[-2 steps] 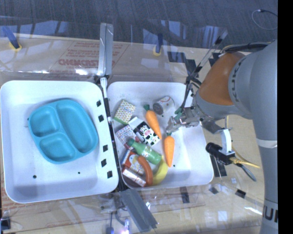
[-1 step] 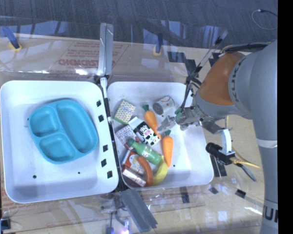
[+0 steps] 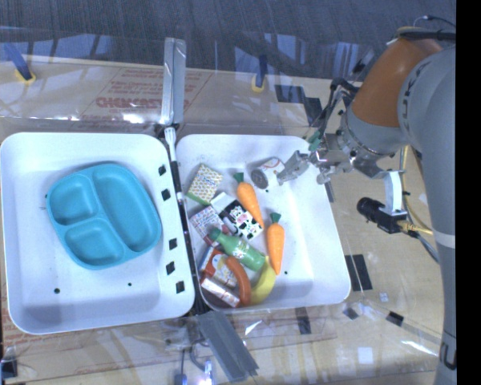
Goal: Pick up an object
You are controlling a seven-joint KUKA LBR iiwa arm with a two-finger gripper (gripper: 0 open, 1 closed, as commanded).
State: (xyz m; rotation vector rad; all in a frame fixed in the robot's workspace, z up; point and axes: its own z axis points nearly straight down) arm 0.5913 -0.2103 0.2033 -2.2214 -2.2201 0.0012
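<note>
Camera view, gripper: we see the gripper (image 3: 287, 169) low over the right bin (image 3: 317, 255), near its upper right part; we cannot tell its state.
Camera view, objects: two toy carrots (image 3: 248, 201), a green bottle (image 3: 239, 247) and a banana (image 3: 264, 284) lie to the gripper's lower left.
Nearest: the upper carrot, long axis slanted.

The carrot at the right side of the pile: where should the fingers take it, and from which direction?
Grip the right-hand carrot across its thick orange middle, coming from above. It lies flat, long axis running near to far, and its right flank faces bare bin floor, leaving room there.
</note>
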